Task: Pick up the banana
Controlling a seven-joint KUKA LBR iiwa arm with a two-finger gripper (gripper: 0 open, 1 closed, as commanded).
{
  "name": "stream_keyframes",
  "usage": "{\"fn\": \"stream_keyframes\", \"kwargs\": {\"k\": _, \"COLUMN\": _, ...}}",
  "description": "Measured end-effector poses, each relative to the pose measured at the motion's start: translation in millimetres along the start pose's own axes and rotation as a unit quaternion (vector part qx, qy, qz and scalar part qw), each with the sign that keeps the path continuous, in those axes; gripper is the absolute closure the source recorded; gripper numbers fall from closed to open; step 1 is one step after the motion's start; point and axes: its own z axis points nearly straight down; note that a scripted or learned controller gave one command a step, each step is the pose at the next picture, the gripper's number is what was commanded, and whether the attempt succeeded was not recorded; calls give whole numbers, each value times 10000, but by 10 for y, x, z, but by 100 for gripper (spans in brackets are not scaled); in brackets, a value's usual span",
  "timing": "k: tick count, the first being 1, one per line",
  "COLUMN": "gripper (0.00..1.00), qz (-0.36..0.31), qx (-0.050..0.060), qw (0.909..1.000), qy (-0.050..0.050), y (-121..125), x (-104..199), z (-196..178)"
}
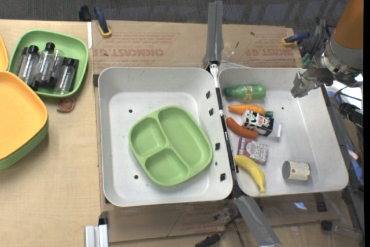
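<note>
You find the banana (pixel 252 170) at the near left corner of the right bin (pixel 321 142), just below a small purple packet (pixel 252 150) and well left of a toppled white cup (pixel 296 170). Your gripper (pixel 301 85) hangs over the bin's far right edge, well apart from the fruit (whether it is spread or closed, you cannot tell). The left bin (pixel 115 124) holds a green divided plate (pixel 170 144).

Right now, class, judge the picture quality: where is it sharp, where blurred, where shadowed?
Camera view: the curved yellow banana and green three-compartment plate are fairly sharp under even light; the grey two-finger gripper looks soft; shadows fall faintly inside the shallow white bins.
</note>
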Motion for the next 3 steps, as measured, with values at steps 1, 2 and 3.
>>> {"fn": "stream_keyframes", "kwargs": {"k": 1, "gripper": 100, "qz": -226, "qx": -7, "qw": 9997, "qy": 4, "y": -186, "x": -99, "z": 928}}
{"fn": "stream_keyframes", "kwargs": {"k": 2, "gripper": 100, "qz": 536, "qx": -6, "qw": 9986, "qy": 10, "y": -289, "x": -99, "z": 1037}}
{"fn": "stream_keyframes", "kwargs": {"k": 3, "gripper": 100, "qz": 363, "qx": -9, "qw": 9993, "qy": 1, "y": -326, "x": -261, "z": 1010}}
